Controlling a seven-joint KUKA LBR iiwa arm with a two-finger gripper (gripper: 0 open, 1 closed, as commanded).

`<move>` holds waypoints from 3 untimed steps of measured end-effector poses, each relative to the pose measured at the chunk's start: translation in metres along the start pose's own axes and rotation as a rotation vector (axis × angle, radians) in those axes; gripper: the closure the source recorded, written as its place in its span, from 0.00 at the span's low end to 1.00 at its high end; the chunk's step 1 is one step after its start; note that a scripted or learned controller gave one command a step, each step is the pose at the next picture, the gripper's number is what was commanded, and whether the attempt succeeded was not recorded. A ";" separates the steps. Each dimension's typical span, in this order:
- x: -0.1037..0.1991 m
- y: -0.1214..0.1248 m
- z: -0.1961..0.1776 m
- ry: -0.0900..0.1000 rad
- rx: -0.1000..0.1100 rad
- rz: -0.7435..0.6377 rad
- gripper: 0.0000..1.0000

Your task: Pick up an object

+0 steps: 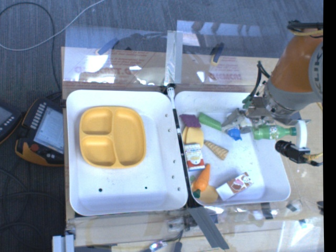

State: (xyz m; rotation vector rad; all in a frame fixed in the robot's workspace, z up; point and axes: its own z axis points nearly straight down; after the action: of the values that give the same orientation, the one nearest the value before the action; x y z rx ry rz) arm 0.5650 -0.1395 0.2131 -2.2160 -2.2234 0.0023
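Note:
My gripper (234, 122) hangs over the upper middle of the right bin (273, 192), reaching in from the right. Just below it lies a small blue piece (234, 135). A green cylinder (210, 122) lies to its left and a green bottle (273, 133) to its right, under the wrist. Further left are a purple block (190, 121), a yellow wedge (193, 135), a red and white carton (194, 157) and a waffle cone (217, 149). A carrot (202, 176), a yellow fruit (208, 195) and a small carton (235, 185) lie at the bin's front. Nothing shows as held.
The left bin (84, 203) holds a yellow divided plate (112, 136). A ridge between the bins runs down the middle. A teach pendant (42, 133) lies on the floor to the left. A black cable fitting (289, 150) sticks out by the right bin's right rim.

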 end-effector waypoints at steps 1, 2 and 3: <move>-0.066 0.062 0.116 0.001 -0.011 0.013 0.00; -0.066 0.066 0.099 -0.002 -0.024 0.011 1.00; -0.046 0.036 0.112 -0.018 -0.037 -0.210 1.00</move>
State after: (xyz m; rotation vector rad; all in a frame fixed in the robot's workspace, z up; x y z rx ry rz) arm 0.6006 -0.1849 0.1005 -1.9954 -2.4736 -0.0192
